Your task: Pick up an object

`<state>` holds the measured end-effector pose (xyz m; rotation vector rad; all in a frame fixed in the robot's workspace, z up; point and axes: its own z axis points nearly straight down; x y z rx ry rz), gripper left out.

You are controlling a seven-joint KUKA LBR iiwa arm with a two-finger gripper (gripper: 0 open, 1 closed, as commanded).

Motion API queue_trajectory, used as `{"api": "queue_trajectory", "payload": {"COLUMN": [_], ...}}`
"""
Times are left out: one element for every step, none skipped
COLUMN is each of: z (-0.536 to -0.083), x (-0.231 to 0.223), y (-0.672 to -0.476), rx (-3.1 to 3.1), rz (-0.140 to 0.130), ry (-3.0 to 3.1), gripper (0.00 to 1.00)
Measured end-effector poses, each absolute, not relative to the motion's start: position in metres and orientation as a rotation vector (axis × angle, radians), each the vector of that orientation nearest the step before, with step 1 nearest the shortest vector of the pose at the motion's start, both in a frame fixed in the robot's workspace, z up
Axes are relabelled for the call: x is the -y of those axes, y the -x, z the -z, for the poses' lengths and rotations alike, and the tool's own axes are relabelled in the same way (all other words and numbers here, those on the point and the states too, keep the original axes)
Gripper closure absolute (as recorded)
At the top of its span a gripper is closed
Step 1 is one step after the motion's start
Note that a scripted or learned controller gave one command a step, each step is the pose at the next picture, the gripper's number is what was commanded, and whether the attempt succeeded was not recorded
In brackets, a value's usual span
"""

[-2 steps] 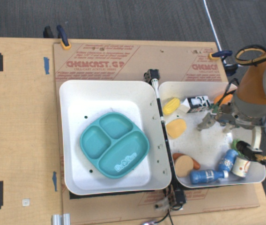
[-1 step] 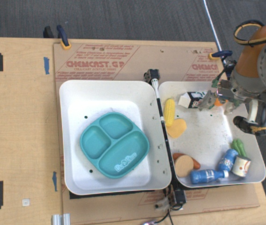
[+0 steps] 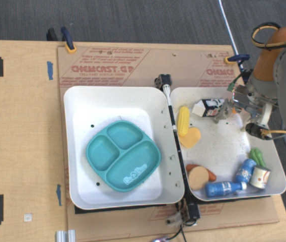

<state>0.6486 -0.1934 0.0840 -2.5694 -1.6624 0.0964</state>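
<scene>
left white bin: one teal three-part plate | right white bin: one yellow corn cob, two blue cans, one small black-and-white carton | carton lies just left of jaws, nothing between them | jaws' state: cannot tell

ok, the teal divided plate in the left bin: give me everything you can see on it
The teal divided plate lies flat on the floor of the left bin, slightly toward the near side and turned at an angle to the bin walls. It looks like matte plastic or silicone, a rounded shape with three compartments: two smaller ones on the far side and one large one nearest the camera, split by raised ridges. Small pale lettering sits in the large compartment, too small to read. No object lies in its compartments, and only the bin floor touches it.
</scene>
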Motion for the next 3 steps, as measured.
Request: {"api": "queue_trajectory", "payload": {"z": [-0.109,-0.084,-0.13], "x": [0.198,0.173,0.214], "y": [-0.654,-0.654,-0.646], "rx": [1.821,2.084,2.169], "rz": [-0.066,-0.08,0.003], "ry": [2.505,2.307,2.27], "gripper": [0.0,0.0,0.0]}}
